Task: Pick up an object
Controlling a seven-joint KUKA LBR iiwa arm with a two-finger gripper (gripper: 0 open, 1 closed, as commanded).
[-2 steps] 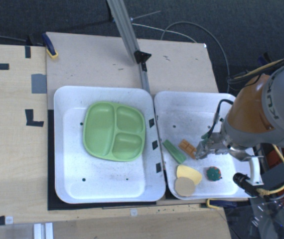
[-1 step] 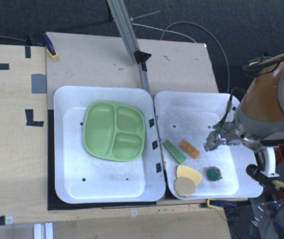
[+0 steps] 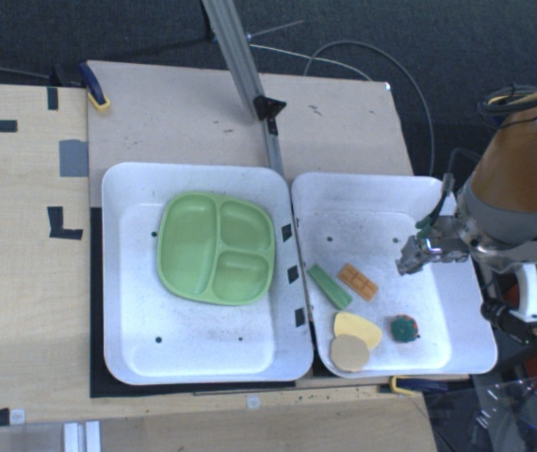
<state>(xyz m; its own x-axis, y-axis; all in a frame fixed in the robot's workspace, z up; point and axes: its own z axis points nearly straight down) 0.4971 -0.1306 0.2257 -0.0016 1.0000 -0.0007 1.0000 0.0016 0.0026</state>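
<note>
The right bin (image 3: 344,201) holds a green stick (image 3: 330,286), an orange waffle-like block (image 3: 357,282), a yellow piece (image 3: 360,329), a tan round disc (image 3: 349,351) and a small dark green and red object (image 3: 403,328). My gripper (image 3: 413,258) hangs over the right part of this bin, above and to the right of the orange block. Nothing shows between its fingers. The arm's orange band (image 3: 518,168) is at the right edge.
A green divided plate (image 3: 217,248) lies in the left bin (image 3: 122,281). A grey metal pole (image 3: 240,50) slants down from the top to the bins' shared rim. Cables run behind the right bin.
</note>
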